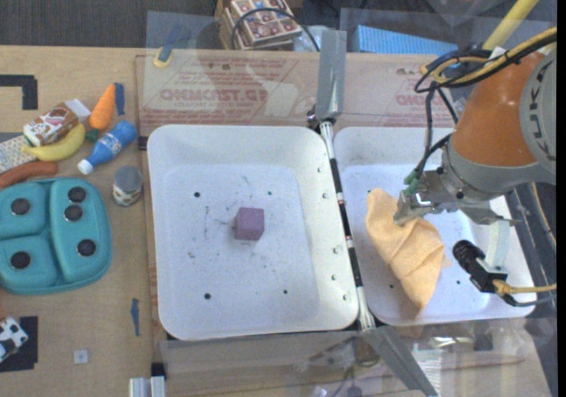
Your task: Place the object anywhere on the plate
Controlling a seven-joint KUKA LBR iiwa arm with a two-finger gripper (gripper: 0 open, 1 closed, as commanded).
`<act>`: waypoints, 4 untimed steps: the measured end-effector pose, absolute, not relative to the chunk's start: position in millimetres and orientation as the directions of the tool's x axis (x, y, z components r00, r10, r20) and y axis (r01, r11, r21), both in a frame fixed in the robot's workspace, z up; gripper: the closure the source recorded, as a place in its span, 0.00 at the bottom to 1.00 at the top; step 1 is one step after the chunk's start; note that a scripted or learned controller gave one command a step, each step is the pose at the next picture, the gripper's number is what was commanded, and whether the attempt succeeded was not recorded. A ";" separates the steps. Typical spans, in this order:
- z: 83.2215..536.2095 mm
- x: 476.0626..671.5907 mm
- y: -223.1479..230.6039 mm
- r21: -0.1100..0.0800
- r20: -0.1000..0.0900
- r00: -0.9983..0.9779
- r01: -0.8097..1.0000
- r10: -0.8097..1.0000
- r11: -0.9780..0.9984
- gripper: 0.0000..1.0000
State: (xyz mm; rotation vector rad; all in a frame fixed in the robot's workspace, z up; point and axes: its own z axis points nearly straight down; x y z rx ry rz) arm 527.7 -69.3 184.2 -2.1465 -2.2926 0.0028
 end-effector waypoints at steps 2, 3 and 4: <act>432.5 577.4 -73.1 0.001 -0.001 0.354 0.935 0.935 -0.354 0.00; 429.7 620.6 89.4 0.002 -0.001 0.160 0.987 0.987 -0.160 0.00; 435.4 666.2 136.9 0.001 -0.001 0.112 0.994 0.994 -0.112 0.00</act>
